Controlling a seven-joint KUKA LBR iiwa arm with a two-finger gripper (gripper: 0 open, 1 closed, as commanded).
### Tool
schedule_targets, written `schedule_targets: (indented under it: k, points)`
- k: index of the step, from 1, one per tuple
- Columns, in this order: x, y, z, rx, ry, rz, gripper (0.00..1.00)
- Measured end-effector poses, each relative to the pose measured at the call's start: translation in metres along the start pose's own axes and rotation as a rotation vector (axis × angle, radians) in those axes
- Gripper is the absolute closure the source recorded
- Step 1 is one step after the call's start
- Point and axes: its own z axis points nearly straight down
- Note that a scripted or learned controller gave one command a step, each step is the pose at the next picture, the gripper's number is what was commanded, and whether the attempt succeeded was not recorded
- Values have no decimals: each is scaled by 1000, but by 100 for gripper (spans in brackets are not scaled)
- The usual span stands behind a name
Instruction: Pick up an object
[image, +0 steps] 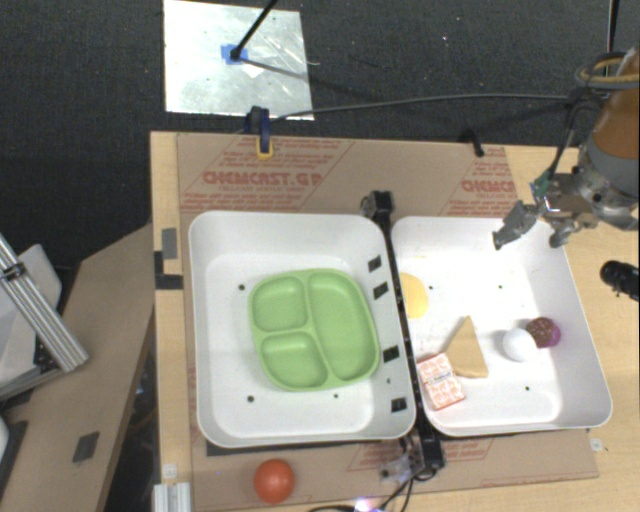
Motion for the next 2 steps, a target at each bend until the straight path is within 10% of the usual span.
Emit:
schedule_targets:
  k: [2]
  points:
    - [-9,6,44,-6,-1,1,0]
